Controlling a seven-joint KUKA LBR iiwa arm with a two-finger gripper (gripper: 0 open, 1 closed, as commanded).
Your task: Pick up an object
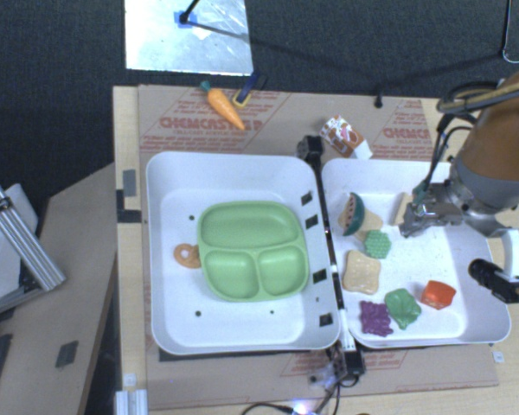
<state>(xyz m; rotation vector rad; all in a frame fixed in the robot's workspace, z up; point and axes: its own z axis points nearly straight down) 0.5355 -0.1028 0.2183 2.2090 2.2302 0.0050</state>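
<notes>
My end effector (415,217) hangs over the right bin (480,322), just right of the watermelon slice (352,213). I cannot tell its state. The orange block (438,294) lies below it.

You have two white bins: the left bin (169,232) holds a pale green divided plate (253,249) and a small orange ring (188,255). In the right bin (484,318) you see purple grapes (375,318), a green leafy piece (402,307), an orange-red block (438,294) and a tan cracker (362,272). An orange carrot (223,107) lies on the brown worktop (268,124).
</notes>
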